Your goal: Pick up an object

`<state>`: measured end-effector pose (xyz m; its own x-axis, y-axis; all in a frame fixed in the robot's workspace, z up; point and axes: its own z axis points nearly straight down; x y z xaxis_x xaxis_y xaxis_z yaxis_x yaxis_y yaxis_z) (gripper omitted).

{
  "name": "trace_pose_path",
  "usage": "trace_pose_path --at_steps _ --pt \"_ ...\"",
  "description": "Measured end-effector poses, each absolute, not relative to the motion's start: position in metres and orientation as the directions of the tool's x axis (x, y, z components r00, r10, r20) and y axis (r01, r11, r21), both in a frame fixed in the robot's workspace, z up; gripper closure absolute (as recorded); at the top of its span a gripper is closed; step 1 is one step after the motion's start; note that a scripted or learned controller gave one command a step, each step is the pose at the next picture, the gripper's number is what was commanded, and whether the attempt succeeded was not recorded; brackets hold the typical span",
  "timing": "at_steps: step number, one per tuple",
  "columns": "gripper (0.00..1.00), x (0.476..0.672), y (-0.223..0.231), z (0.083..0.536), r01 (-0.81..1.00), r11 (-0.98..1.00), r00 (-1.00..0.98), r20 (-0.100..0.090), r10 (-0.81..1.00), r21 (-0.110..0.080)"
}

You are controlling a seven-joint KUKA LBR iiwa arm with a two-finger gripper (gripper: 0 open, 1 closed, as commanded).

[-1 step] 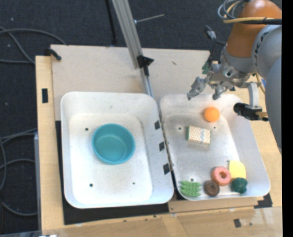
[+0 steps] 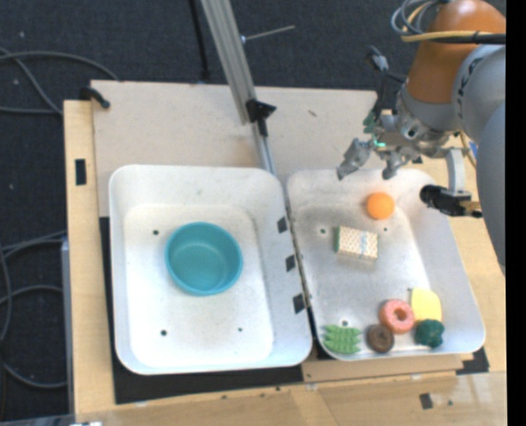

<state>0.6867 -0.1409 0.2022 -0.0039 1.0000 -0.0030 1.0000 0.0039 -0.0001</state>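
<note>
My gripper [image 2: 370,167] hovers over the far edge of the right bin [image 2: 449,264], its two fingers spread open with nothing between them. An orange ball [image 2: 380,205] lies just in front of it, a little below and to the right. A pale patterned block [image 2: 357,243] rests near the bin's middle. Along the near edge are a pink donut [image 2: 396,315], a yellow piece [image 2: 426,304], a dark green piece [image 2: 429,333], a brown donut [image 2: 380,338] and a green ridged piece [image 2: 341,337].
The left bin [image 2: 138,327] holds a teal bowl [image 2: 204,257]. A slanted metal rail [image 2: 231,51] runs down to the gap between the bins. Black clips sit on the divider between the bins. Cables lie on the dark floor at left.
</note>
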Motion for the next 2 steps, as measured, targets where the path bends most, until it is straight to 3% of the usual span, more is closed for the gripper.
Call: trace_pose_path --at_steps 2 --pt "0.0 0.685 -0.149 0.107 1.0 0.0 0.0 -0.004 1.0 -0.004"
